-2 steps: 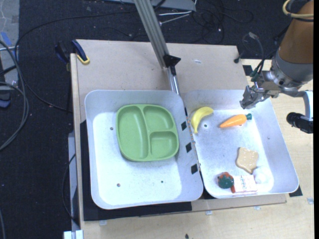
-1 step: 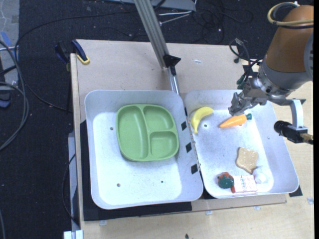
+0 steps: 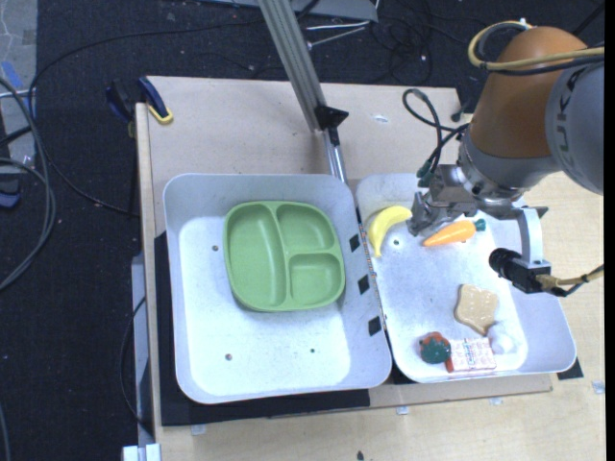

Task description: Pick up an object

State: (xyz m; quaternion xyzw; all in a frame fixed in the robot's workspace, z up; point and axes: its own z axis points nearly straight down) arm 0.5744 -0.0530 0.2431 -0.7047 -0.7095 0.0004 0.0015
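The tan bench (image 3: 240, 113) bears two shallow white bins side by side: the left bin (image 3: 192, 353) touching the right bin (image 3: 548, 344). A blue-and-yellow tool (image 3: 154, 101) lies beyond the left bin's far corner.

An orange carrot (image 3: 450, 233) lies in the right bin, up near twelve o'clock, pointing toward three o'clock and tilted a little; a yellow banana (image 3: 384, 227) curves just beside it at nine o'clock; a tan toast slice (image 3: 477, 307) lies flat toward five o'clock, well apart.
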